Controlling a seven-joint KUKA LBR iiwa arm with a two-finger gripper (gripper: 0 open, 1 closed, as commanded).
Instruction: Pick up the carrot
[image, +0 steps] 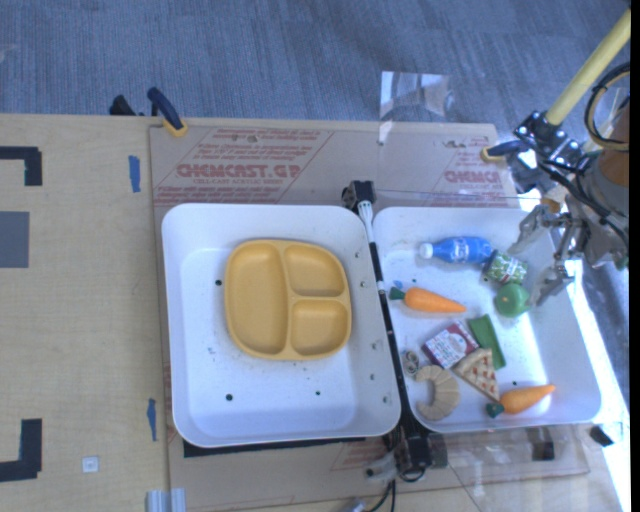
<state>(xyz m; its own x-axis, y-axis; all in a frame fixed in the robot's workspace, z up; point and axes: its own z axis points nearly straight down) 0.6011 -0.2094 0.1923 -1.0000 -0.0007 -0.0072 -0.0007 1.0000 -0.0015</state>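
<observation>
Two orange carrots lie in the right bin (585, 350). One carrot (432, 299) with a green top is near the bin's left wall. The other carrot (525, 398) rests at the front right corner. My gripper (540, 262) hangs over the bin's back right area, above and right of a green ball (511, 299) and a small green can (503, 268). Its fingers are open with nothing between them. Both carrots are well apart from it.
A blue bottle (457, 250) lies at the back of the right bin. A red packet (449, 346), green block (487, 338), pizza slice (480, 375) and croissant (437, 390) crowd the front. The left bin (190, 330) holds a yellow divided plate (288, 298).
</observation>
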